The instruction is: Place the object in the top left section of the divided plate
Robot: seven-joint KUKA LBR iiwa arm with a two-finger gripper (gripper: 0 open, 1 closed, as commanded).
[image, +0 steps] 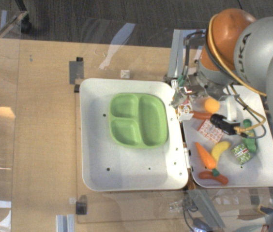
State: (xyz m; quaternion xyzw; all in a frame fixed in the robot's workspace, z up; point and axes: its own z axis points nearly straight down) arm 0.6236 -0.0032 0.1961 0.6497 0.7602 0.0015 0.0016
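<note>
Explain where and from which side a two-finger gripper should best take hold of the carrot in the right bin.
Probably across the thick middle of the carrot, from straight above. It lies flat and slanted, tapering to its upper tip, with the banana close on its right, so the fingers should close across its narrow width, clear of that neighbour.

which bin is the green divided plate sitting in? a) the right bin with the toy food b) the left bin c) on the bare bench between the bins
b: the green divided plate lies in the left bin, while the carrot and banana lie in the right bin.
</note>
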